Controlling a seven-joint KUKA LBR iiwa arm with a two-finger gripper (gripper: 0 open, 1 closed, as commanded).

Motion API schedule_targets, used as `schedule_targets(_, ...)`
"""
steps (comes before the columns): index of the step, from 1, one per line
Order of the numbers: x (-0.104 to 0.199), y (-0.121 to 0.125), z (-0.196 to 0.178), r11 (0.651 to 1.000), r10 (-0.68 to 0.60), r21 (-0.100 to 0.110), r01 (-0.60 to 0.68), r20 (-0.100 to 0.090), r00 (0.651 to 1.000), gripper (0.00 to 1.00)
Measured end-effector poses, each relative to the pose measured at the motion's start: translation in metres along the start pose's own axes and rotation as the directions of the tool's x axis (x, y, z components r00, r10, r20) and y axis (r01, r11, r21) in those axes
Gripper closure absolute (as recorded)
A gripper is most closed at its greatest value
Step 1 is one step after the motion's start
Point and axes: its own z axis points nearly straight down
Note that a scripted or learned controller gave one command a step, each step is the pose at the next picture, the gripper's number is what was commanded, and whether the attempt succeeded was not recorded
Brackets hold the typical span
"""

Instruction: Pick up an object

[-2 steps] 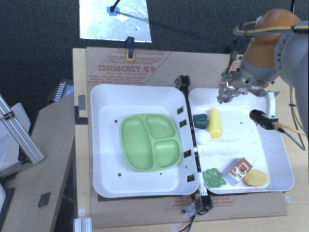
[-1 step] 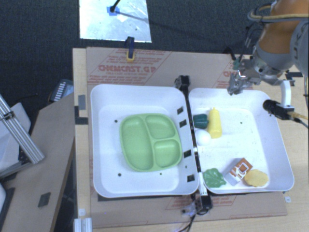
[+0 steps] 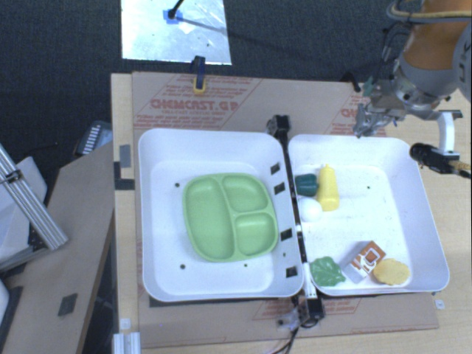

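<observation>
— Nearest me, the green leafy toy (image 3: 326,271) sits in the right bin (image 3: 420,198), with the yellow bottle (image 3: 328,187) farther back: loose pickings, nothing taken.
— And the gripper (image 3: 369,120)?
— I see it above that bin's far rim. Holding nothing; spread, I can't tell.

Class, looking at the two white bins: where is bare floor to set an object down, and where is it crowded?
Bare floor: the right bin between the yellow bottle and its right wall; the left bin around the green divided plate. Crowded: along the divider and the right bin's front, by the orange-and-white carton.
</observation>
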Motion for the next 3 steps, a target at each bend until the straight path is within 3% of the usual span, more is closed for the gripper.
schedule_targets(1,0.051,-0.016,0.011,1.000,-0.005,0.005,0.005,-0.003,1.000,1.00)
schedule_targets(3,0.165,-0.025,0.011,1.000,-0.005,0.003,0.005,-0.002,1.000,1.00)
